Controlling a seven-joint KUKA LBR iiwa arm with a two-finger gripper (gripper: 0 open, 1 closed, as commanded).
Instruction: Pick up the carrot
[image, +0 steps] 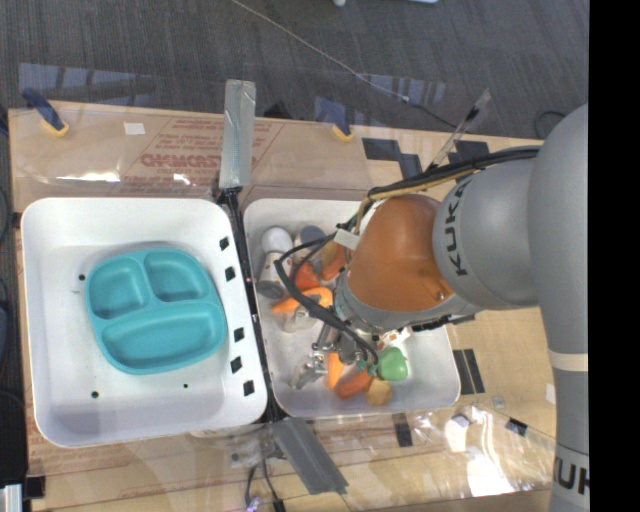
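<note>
- The arm (480, 240) leans low over the right bin (440, 385), because the carrot (350, 380) lies there in a pile of toy food.
- The jaws (335, 355) sit just beside the carrot; I cannot tell if they grip anything.
- The blue plate (155, 305) waits in the left bin (50, 300).

**Grey robot arm reaching in from the right, wrist pointing down**

A thick grey arm (530, 230) is entering from the right edge and bending toward the centre. Black lettering is running along its rounded grey housing. Just below that housing, a broad orange band (395, 255) is wrapping the wrist, facing the camera. Black cables are looping over the top of the arm and around the band. Beneath the band, the gripper (340, 355) is pointing downward, its metal parts partly hidden under the wrist. A second grey segment is running down the right side.
</note>
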